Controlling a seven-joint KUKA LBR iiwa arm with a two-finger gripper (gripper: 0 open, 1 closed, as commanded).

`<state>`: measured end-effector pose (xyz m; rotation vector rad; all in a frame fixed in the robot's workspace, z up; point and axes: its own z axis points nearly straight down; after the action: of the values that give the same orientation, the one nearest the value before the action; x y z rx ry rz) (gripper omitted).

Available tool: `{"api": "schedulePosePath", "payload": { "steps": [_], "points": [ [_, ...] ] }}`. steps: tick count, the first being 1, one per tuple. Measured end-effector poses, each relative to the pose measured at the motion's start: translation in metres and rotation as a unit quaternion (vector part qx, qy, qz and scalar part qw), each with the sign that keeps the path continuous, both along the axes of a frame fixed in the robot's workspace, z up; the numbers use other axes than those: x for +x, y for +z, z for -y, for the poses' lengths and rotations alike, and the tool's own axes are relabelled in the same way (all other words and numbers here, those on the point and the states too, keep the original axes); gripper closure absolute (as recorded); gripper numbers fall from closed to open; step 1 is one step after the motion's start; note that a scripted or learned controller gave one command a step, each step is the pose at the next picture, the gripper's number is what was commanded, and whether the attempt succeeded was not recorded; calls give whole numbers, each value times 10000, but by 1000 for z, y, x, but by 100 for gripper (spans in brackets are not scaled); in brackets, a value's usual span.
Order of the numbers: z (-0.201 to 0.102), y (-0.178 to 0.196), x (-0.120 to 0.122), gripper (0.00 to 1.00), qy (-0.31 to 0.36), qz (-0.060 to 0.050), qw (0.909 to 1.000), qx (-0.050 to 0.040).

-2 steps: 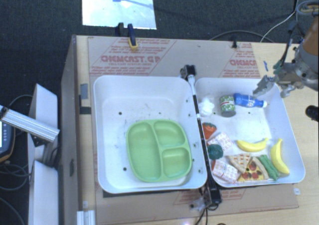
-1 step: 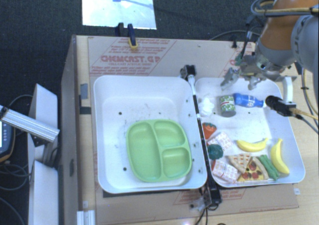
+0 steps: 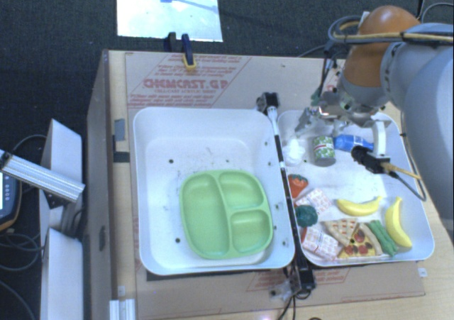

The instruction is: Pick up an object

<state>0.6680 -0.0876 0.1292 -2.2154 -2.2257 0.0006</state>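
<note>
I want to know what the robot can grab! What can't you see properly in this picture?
- End effector, camera view: the arm's wrist hides its tips, so whether it is open or shut cannot be told.
- Small can: label too small to read.
- Blue object: part hidden by the arm; kind unclear.
- Wrapped packets beside the pizza slice: too blurred to name.

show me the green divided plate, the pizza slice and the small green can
green divided plate (image 3: 225, 213): camera view, left bin, point on the ridge between its compartments.
pizza slice (image 3: 349, 235): camera view, right bin's near end, point on its topping.
small green can (image 3: 323, 150): camera view, right bin's far end, point on its label.
</note>
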Motion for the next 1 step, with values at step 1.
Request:
{"api": "schedulePosePath", "payload": {
  "steps": [1],
  "points": [
    [22,-45,-32,0,-18,12,10000,-14]
  ]
}}
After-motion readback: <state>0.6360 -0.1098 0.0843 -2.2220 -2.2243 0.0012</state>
